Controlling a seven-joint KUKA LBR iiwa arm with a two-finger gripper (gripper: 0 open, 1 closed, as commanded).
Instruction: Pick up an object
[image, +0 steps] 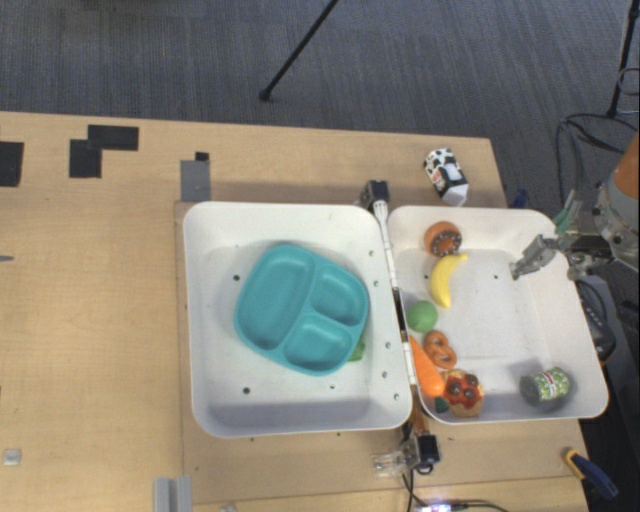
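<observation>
Glossy teal sectioned plate (302, 308) in left white plastic bin (210, 400); curved banana (445, 279), green can (545, 386) right. Gripper (535, 258) centre-right, finger state unclear. Pale wood bench (90, 330), grey carpet.

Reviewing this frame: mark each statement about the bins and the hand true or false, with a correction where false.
1. The teal divided plate lies in the left bin. True.
2. The banana lies in the left bin. False: it is in the right bin.
3. The hand holds the green can. False: the can lies apart from it, near the bin's front corner.
4. The black-and-white cow toy sits on the bench outside the bins. True.
</observation>
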